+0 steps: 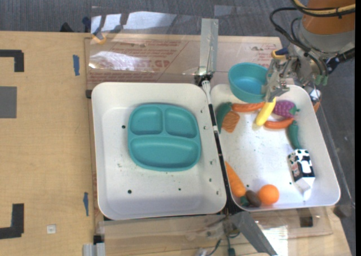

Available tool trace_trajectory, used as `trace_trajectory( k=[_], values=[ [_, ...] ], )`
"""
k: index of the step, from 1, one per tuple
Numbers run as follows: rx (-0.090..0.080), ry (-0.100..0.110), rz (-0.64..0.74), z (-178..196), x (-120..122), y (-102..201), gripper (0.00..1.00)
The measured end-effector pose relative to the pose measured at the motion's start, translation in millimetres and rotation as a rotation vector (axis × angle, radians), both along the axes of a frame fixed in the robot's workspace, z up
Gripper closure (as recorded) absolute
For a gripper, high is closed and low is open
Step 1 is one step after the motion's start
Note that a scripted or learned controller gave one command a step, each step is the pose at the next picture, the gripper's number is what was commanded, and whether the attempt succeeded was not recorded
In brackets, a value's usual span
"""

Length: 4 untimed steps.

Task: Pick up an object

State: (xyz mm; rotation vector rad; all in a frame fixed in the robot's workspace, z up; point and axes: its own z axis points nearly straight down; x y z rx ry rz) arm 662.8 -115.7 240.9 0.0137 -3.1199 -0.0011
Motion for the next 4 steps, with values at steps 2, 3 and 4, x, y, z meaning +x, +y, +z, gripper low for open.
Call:
trace_trajectory(
  k=[2, 3, 4],
  values=[
    [-0.001, -0.035, 0.381, -145, -29, 3, 1.0],
    [-0.001, -0.033, 0.394, -19, -2, -29, 1.0],
    [0.004, -0.032, 0.394, -13, -2, -26, 1.0]
  ],
)
